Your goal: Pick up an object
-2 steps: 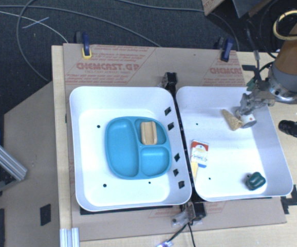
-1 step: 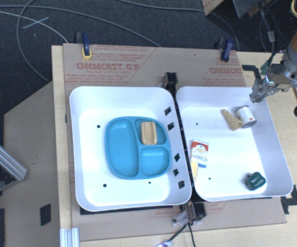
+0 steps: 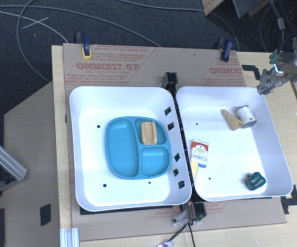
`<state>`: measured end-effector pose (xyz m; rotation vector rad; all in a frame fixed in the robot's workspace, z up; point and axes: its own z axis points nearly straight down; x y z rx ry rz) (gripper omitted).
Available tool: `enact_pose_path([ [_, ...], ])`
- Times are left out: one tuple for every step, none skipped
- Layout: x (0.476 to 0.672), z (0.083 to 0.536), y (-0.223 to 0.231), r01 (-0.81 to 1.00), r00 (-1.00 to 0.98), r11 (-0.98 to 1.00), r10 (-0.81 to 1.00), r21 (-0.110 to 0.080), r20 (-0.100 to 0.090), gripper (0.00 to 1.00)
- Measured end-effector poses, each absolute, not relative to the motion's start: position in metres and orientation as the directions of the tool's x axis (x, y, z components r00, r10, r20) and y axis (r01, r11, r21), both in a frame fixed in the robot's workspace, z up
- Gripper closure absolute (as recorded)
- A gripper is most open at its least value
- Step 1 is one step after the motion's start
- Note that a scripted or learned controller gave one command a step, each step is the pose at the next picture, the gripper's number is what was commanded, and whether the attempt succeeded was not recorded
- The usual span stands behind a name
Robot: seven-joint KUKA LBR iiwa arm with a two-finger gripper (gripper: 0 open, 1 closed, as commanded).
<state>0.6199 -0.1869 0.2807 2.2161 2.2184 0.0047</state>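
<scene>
The claw [image 3: 266, 84] is seen at the right bin's [image 3: 272, 138] far corner, above its rim; its opening cannot be told, and nothing is seen held. Its arm is cut off. Nearest it, inside the bin, a small white cylinder [image 3: 246, 115] is noted touching a tan piece [image 3: 231, 119].

Blue tray [image 3: 123, 153] holds a wooden block [image 3: 148, 133] — right bin [image 3: 272, 153]: carton [image 3: 199, 154], green object [image 3: 255, 180].
</scene>
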Motion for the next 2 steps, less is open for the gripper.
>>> enact_pose_path([
  [0.614, 0.284, -0.133, 1.0, -0.006, 0.006, 1.0, -0.001, 0.002, 1.0],
  [0.603, 0.265, -0.081, 1.0, -0.004, 0.004, 1.0, -0.004, 0.003, 1.0],
])
